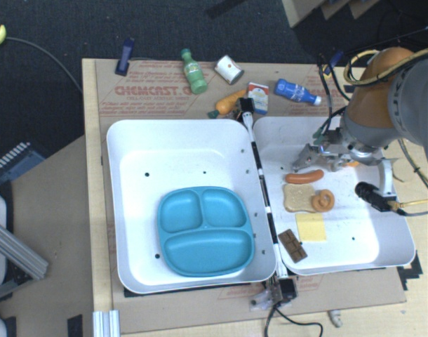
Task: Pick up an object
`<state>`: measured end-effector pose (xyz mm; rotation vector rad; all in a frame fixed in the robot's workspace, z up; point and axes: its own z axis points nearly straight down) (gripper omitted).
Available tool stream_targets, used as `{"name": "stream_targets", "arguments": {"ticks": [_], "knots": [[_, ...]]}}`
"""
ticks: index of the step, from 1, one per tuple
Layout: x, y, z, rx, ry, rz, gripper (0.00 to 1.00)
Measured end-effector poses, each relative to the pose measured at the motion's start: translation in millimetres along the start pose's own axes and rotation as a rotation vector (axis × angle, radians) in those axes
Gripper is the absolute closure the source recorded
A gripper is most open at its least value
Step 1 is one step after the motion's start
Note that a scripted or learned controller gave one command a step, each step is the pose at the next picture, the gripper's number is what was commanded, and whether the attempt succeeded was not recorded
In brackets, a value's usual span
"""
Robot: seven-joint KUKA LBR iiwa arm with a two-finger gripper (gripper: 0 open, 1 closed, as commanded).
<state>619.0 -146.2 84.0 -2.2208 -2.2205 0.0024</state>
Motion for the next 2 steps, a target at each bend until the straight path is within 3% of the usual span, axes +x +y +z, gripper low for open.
{"name": "stream_targets", "arguments": {"ticks": [2], "knots": [[7,-129,0,0.0,0.001,0.001,0.0]]}}
